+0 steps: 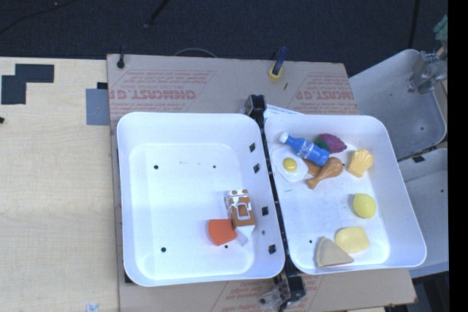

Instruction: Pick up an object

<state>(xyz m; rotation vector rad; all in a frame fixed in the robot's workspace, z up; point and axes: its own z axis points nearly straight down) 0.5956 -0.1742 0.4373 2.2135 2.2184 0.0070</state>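
Objects for picking lie in both bins on the surface. Nearest, at the lower right of the frame, a tan wedge (pixel 332 253) touches a pale yellow block (pixel 353 238) in the right bin (pixel 409 230). Just above them a yellow lemon (pixel 364 205) sits alone, apart from its neighbours.

In the left bin (pixel 146 230), low and near the divider, an orange block (pixel 221 231) rests against a small carton (pixel 240 207).

Farther up the right bin, a fried egg (pixel 291 166), drumstick (pixel 325 172), blue bottle (pixel 307 150), purple piece (pixel 331 142) and yellow ridged piece (pixel 360 162) crowd together.

What looks like the claw (pixel 428 74) hangs at the upper right edge, outside the bins; whether it is apart or together I cannot tell. Everything lies down and left of it, and the right-bin cluster is the closest. The lemon, standing clear, looks the easiest target.
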